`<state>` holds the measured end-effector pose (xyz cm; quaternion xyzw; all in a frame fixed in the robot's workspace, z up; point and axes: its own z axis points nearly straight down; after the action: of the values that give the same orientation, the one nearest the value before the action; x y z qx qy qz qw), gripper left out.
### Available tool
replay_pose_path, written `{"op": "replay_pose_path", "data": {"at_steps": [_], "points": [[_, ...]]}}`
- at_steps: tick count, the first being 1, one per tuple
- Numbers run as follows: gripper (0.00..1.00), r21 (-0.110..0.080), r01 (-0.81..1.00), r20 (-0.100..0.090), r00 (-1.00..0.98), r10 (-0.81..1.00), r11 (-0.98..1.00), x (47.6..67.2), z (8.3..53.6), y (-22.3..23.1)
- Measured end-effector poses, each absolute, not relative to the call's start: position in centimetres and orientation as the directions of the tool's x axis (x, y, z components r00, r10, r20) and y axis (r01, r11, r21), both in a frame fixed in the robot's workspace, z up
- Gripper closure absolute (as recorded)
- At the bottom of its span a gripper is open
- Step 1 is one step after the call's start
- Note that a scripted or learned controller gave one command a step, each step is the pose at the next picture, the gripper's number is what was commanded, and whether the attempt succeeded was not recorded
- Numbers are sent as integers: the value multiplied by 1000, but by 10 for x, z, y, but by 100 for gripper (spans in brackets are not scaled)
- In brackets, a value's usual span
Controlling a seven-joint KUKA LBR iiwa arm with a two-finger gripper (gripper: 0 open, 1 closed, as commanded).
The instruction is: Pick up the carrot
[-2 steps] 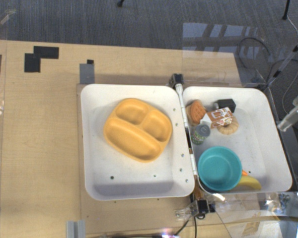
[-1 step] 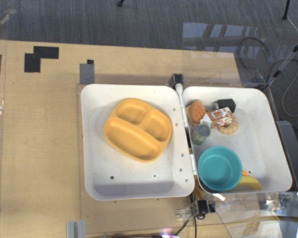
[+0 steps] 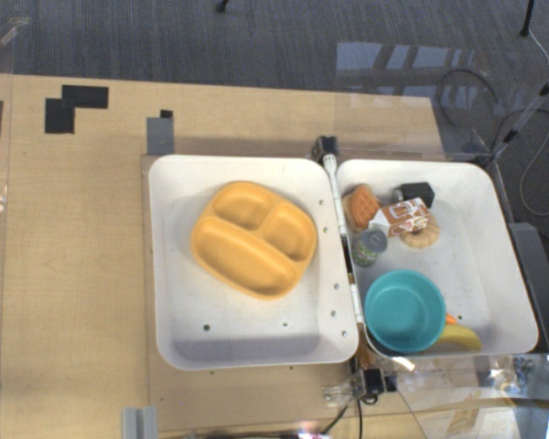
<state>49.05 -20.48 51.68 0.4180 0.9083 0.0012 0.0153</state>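
On the wooden tabletop (image 3: pixel 73 245) we see two white bins. In the right bin (image 3: pixel 494 245), the carrot (image 3: pixel 451 319) shows just a small orange tip, touching the teal bowl (image 3: pixel 403 311) and a banana (image 3: pixel 462 339).

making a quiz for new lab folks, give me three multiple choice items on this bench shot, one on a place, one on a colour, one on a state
1. Where is the yellow divided plate?
A. left bin
B. right bin
C. on the floor

2. What colour is the bowl in the right bin?
A. red
B. teal
C. black

3. How does the bowl sit?
A. upside down
B. on its side
C. upright, opening facing up

Answers:
1. A, the plate lies in the middle of the left bin.
2. B, it is teal, at the right bin's near left corner.
3. C, its rim and hollow inside face the camera; a small orange tip, perhaps the carrot, pokes out at its right edge beside a yellow item.
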Motion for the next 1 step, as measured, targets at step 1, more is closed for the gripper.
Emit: {"op": "replay_pose_path", "data": {"at_steps": [1], "points": [[0,14,759,-27,-650,759,651,490,517,-205]]}}
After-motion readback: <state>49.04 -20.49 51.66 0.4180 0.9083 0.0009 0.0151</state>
